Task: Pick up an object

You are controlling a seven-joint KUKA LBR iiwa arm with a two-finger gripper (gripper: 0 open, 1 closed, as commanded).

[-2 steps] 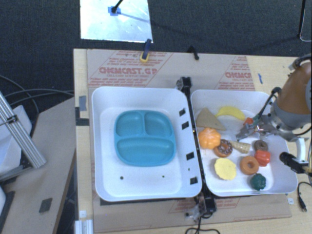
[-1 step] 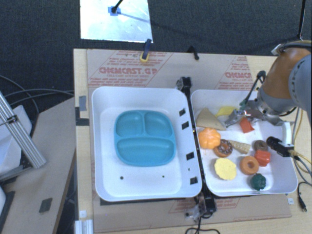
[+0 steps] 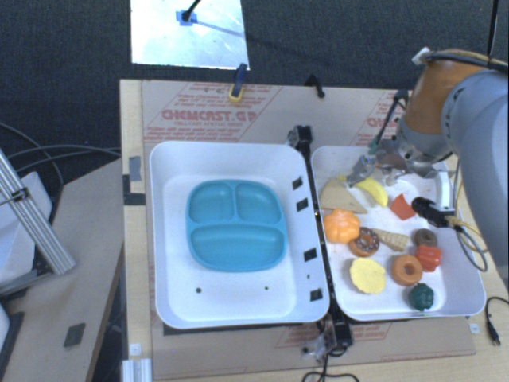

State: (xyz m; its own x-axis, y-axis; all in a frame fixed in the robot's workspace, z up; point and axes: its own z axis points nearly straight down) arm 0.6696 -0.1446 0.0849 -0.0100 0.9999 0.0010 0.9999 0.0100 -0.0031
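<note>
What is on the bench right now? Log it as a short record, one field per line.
left bin: holds a blue divided plate
right bin: holds toy food
toy food: orange pumpkin, yellow banana, orange doughnut, dark green piece
gripper: low over the right bin's far end, beside the banana
fingers: cannot tell open or shut
held item: none visible

Claw (image 3: 364, 168) sits low in the right bin (image 3: 461, 293), at twelve o'clock of the toy food, just beside the banana (image 3: 372, 192). Blue plate (image 3: 236, 225) lies in the left bin (image 3: 171, 213).
</note>
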